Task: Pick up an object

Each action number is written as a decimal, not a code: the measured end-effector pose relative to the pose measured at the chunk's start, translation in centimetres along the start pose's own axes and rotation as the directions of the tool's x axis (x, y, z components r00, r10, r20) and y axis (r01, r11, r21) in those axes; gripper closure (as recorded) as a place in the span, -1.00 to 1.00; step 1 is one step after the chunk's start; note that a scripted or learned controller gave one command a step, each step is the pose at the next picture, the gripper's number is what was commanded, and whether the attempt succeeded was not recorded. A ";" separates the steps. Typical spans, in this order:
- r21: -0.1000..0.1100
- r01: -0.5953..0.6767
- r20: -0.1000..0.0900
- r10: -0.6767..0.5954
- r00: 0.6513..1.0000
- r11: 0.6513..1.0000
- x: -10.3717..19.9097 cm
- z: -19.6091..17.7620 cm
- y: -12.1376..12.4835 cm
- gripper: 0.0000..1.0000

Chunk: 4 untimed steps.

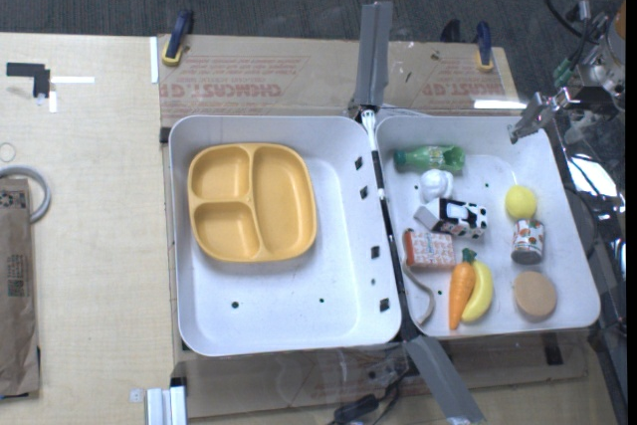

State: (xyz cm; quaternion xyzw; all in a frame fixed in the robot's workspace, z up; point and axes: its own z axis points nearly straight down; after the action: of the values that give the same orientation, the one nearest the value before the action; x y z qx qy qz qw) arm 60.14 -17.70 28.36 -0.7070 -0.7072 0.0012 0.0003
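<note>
The arm [600,65] is reaching in from the right, and the gripper [534,118] is hanging at the far right corner of the right bin [490,172], just over its rim. From this angle it is not possible to tell how far the claw is open or whether it has hold of anything. The things to pick are all lying in the right bin. A green bottle [428,157] is lying on its side near the far wall, with a small white toy [434,182] just in front of it. A black-and-white cow [465,215] is sitting near the middle, touching a reddish box [430,250] on its near side. A carrot [461,289] and a banana [481,291] are lying side by side, touching, toward the near wall. On the right side a lemon [521,202] is resting just behind an upright can [528,241], and a tan disc [535,295] is lying flat in front of the can. In the left bin [299,306] a yellow divided tray [253,202] is sitting toward the far left. Two blue clamps [179,36] are gripping the cardboard [259,80] behind the bins.
</note>
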 end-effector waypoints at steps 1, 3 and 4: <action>0.001 -0.196 0.000 0.196 0.981 0.981 0.2 13.6 -2.6 -1.00; -0.001 -0.250 -0.001 0.250 0.968 0.968 -1.0 19.2 -6.2 -1.00; 0.001 -0.253 0.000 0.253 0.967 0.967 -1.1 18.4 -6.3 1.00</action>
State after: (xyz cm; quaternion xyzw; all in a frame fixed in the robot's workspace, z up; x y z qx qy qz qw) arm 53.85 -18.83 10.00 -0.7915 -0.6111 0.0014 0.0004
